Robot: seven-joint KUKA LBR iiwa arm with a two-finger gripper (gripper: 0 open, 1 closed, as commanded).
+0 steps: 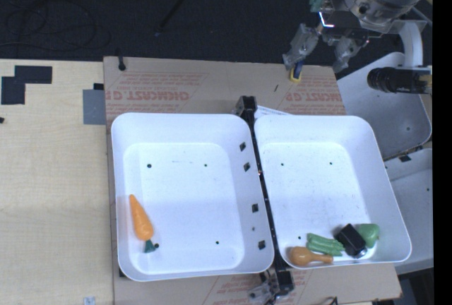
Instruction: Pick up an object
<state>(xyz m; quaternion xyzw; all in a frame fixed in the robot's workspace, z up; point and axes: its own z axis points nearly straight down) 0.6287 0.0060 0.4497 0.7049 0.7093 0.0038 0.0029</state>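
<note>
My gripper [319, 61] hangs high above the far edge of the right bin [378, 155], over the cardboard. Its fingers [299, 49] are spread open with nothing between them. An orange carrot [140, 218] with a green stub lies at the near left of the left bin [176, 127]. In the near right corner of the right bin lie a green pea pod [324, 244], a black block [351, 239], a green rounded piece [369, 231] and a tan-orange gourd shape [308, 256], packed close together.
A black clip divider [254, 176] runs between the two bins. Brown cardboard [191, 88] lies under the bins on a pale wooden bench [49, 176]. A black and white fixture [399, 79] stands at the right, near the arm.
</note>
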